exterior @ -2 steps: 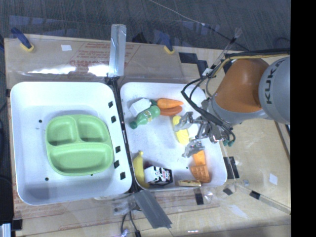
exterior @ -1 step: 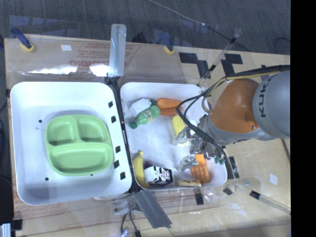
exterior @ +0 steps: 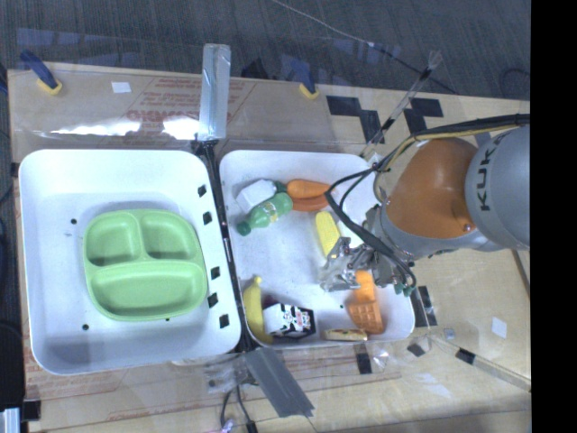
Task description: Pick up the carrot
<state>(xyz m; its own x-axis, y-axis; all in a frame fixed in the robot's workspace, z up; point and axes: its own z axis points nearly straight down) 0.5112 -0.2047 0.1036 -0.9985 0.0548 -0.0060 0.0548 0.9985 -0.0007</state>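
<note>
The carrot (exterior: 307,189) is an orange tapered piece lying near the far wall of the right bin (exterior: 297,158), just right of a green bottle (exterior: 266,212). My gripper (exterior: 341,271) hangs low over the right part of that bin, well in front of the carrot and apart from it. It sits just below a yellow corn cob (exterior: 326,231) and beside a small orange block (exterior: 364,283). The grey wrist with its orange band (exterior: 433,189) and cables covers the bin's right wall.
The right bin also holds a white piece (exterior: 255,192), a banana (exterior: 253,309), a black-and-white carton (exterior: 290,320), an orange waffle-like piece (exterior: 366,315) and a tan bun (exterior: 345,335). In the left bin (exterior: 45,242) lies a green divided plate (exterior: 142,262).
</note>
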